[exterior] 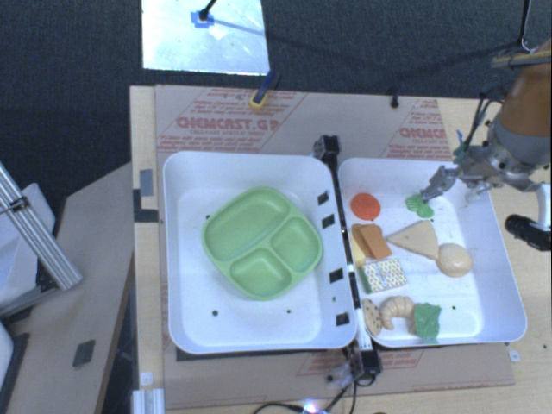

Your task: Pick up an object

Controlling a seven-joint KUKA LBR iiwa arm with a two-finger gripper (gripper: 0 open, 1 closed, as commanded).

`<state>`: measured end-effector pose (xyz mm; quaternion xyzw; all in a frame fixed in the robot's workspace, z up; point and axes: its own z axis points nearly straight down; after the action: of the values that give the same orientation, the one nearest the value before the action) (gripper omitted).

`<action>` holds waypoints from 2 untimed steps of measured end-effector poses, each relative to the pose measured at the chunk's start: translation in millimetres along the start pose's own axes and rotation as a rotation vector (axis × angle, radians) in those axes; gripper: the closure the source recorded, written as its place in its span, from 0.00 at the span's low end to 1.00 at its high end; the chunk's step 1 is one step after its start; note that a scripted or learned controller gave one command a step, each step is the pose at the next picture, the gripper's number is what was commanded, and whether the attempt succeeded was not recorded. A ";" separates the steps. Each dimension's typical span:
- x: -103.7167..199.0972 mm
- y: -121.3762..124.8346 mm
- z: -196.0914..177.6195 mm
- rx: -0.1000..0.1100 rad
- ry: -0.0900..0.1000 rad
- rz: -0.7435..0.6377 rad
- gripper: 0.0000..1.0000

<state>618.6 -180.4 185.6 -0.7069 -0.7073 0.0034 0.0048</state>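
My gripper (pixel 435 188) hangs over the far part of the right bin (pixel 492 231), reaching in from the right under the grey arm with its orange band (pixel 528 102). Its tip is right beside a small green piece (pixel 420 203) on the bin floor; I cannot tell if they touch. Other toy foods lie in the same bin: a red-orange round piece (pixel 366 205), an orange slab (pixel 373 241), a pale cheese wedge (pixel 417 240), a beige bun (pixel 454 260), a speckled square (pixel 385 274), a tan croissant (pixel 395 309) and a green leafy piece (pixel 427 319).
The left bin (pixel 185 231) holds a light green divided plate (pixel 261 241). A black-clipped divider (pixel 338 240) separates the two bins. A shiny metal sheet (pixel 205 22) lies beyond the bench at the top. A black part (pixel 528 229) sticks in at the right edge.
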 end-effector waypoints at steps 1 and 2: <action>0.4 2.9 -9.0 -0.013 -0.003 -0.003 0.00; 9.2 2.8 48.5 -0.010 -0.001 -0.004 0.00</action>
<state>620.8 -171.1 137.1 -0.7053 -0.7089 0.0004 0.0008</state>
